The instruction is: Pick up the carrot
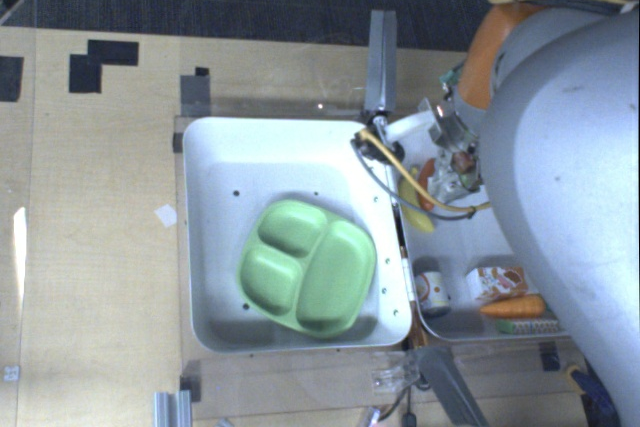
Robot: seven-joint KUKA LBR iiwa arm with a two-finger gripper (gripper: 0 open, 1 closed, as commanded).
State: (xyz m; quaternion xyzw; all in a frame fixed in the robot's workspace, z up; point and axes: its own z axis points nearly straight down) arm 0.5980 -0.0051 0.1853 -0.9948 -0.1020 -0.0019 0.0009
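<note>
The orange carrot (pixel 512 307) lies near the front wall of the right bin (pixel 440 327), partly under the edge of the big grey arm. My gripper (pixel 452 173) hangs over the back left part of that bin, well behind the carrot and apart from it. Cables loop out to its left. It stands above a yellow item (pixel 416 208) and a red item (pixel 427 177).
A green divided plate (pixel 308 267) sits in the left bin (pixel 210 215). In the right bin a small can (pixel 432 288) and a printed packet (pixel 496 280) lie just behind the carrot. The arm (pixel 570 185) covers most of the right bin.
</note>
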